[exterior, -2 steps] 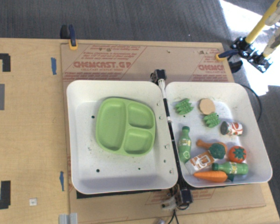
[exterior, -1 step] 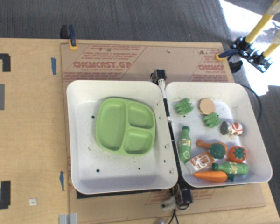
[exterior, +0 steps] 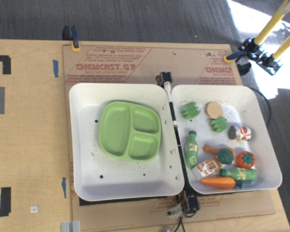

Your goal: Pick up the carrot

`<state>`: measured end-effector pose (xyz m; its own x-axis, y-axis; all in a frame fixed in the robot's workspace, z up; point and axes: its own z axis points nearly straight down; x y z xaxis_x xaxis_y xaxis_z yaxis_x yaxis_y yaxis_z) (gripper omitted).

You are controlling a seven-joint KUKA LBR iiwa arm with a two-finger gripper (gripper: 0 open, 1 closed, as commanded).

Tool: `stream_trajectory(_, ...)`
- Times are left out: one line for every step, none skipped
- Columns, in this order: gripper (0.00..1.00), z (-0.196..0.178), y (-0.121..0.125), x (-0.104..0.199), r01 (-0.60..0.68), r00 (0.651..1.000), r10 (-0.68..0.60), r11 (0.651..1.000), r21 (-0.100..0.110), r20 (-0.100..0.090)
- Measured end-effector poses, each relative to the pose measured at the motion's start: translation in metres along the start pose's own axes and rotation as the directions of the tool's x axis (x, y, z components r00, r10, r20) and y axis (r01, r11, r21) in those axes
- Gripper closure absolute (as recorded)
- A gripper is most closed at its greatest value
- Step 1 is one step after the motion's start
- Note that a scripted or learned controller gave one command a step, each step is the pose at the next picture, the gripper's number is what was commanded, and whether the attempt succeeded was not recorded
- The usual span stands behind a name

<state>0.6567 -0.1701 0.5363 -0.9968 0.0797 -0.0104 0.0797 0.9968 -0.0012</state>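
carrot (exterior: 217, 182) lies at near rim of right bin (exterior: 274, 164).

Carrot (exterior: 218, 182): orange, green-tipped, lying flat along near edge of right bin (exterior: 266, 120), touching green bottle (exterior: 239, 174).

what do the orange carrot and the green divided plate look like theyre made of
Orange carrot with a green stub end: likely moulded plastic toy food; the colour is flat and even and the shape smooth. Light green three-compartment plate: probably plastic too, matte to satin, one uniform colour with soft rounded dividers. Neither can be confirmed from looks alone.
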Motion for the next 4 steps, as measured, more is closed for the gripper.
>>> stream_trajectory(0.00, 0.098, 0.079, 0.042, 0.194, 0.981, -0.194, 0.981, -0.005, -0.007)
stream_trajectory(0.00, 0.022, 0.045, 0.005, 0.070, 0.998, -0.070, 0.998, -0.001, -0.002)
stream_trajectory(0.00, 0.000, 0.037, -0.004, 0.303, 0.953, -0.303, 0.953, -0.001, 0.000)
stream_trajectory(0.00, 0.000, 0.021, -0.009, 0.446, 0.895, -0.446, 0.895, -0.001, 0.000)
